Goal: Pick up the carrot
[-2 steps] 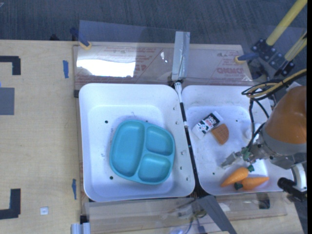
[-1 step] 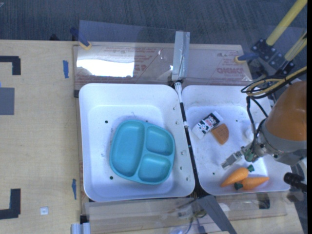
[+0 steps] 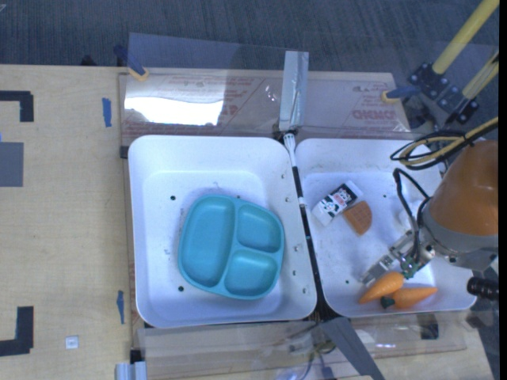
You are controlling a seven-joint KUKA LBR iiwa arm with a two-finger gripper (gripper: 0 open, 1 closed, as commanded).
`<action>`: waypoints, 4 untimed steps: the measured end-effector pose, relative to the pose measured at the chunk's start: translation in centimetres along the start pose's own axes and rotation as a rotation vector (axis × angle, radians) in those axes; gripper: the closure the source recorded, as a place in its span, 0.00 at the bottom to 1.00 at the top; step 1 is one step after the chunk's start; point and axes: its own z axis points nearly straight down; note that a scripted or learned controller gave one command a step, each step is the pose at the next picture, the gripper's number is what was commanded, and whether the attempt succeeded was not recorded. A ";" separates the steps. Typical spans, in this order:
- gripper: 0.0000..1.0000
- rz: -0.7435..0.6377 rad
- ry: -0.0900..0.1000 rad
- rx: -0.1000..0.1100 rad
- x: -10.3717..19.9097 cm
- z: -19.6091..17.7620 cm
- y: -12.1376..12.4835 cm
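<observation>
Presently the gripper [image 3: 386, 265] is seen low in the right bin [image 3: 333, 155], its fingers stood a little apart and angled down toward the carrot [image 3: 381, 286], with nothing yet shown between them. The carrot is laid near the bin's front wall, and a second orange carrot-like piece [image 3: 415, 295] is set just beside it, touching or nearly so. The step in hand is judged to be the closing approach. It would be done well if the fingers were set astride the nearer carrot across its narrow width, kept off its neighbour and the wall, and shut only once fully down. A small black-and-white carton [image 3: 336, 202] and a brown biscuit-like piece [image 3: 359, 218] are left farther back. Reversed red lettering is seen on the clear sheet [image 3: 348, 101] behind the bins, but it cannot be read. A blue divided plate [image 3: 230, 246] is held by the left bin [image 3: 150, 212].
</observation>
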 end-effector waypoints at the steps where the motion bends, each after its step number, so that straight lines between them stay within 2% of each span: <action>1: 1.00 0.001 -0.007 -0.006 -0.2 -1.2 0.2; 2: 0.00 0.001 -0.006 -0.005 -0.2 -1.1 0.2; 3: 0.00 -0.513 -0.009 -0.006 0.0 -0.1 0.5; 4: 0.00 -0.157 -0.008 -0.003 -4.6 0.0 -3.2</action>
